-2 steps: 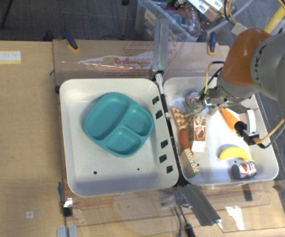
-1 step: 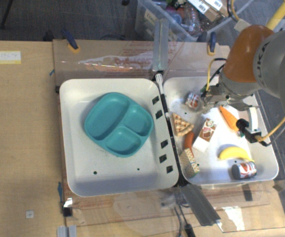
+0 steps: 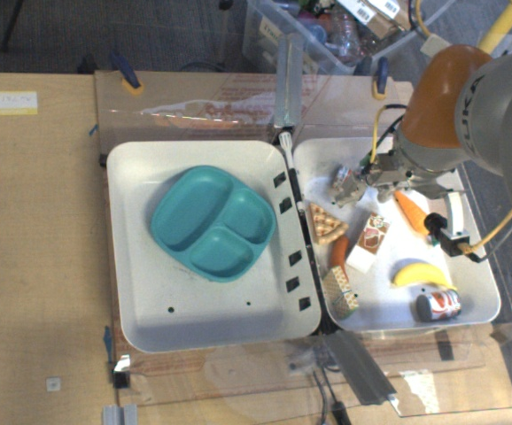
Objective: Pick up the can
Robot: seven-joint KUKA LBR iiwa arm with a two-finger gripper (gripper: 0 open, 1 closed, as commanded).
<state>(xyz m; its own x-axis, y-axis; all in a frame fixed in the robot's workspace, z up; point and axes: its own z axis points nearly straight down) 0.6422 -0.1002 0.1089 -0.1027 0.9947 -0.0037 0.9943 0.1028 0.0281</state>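
The can (image 3: pixel 438 305), dark with red and white on it, lies on its side near the front right corner of the right bin (image 3: pixel 486 277). My gripper (image 3: pixel 352 185) hangs low over the back left part of that bin, well away from the can, which is toward the front right of it. Between the two lie an orange carrot (image 3: pixel 409 211) and a yellow banana (image 3: pixel 422 274); the banana is just behind the can.
Also in the right bin are a white and brown carton (image 3: pixel 368 237), a waffle-patterned wedge (image 3: pixel 326 223), a small orange-red piece (image 3: pixel 338 251) and a snack bar (image 3: pixel 340 291). A teal divided plate (image 3: pixel 213 222) sits in the left bin (image 3: pixel 136 317).
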